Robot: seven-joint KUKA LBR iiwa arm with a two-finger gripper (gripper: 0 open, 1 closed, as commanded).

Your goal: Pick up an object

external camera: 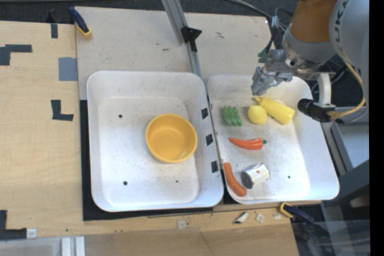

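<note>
gripper (262,84) hangs low over the far end of the right bin (318,180), its tip just above the yellow corn-like piece (277,110); whether it is parted or closed i cannot tell, and nothing shows in its grasp. nearest the camera in that bin lie an orange sausage-shaped toy (233,179) and a small silver can (256,175) on its side, close together. farther in sits a red chili pepper (247,142), then a green ridged piece (231,116) beside a small yellow lemon (257,115) that touches the corn-like piece. left bin (108,129) holds a yellow bowl (171,138), upright near its middle. beyond both bins a grey metal post (171,0) slants across the desk (36,129), and a yellow-tipped clamp (80,21) sits at the far left corner
</note>
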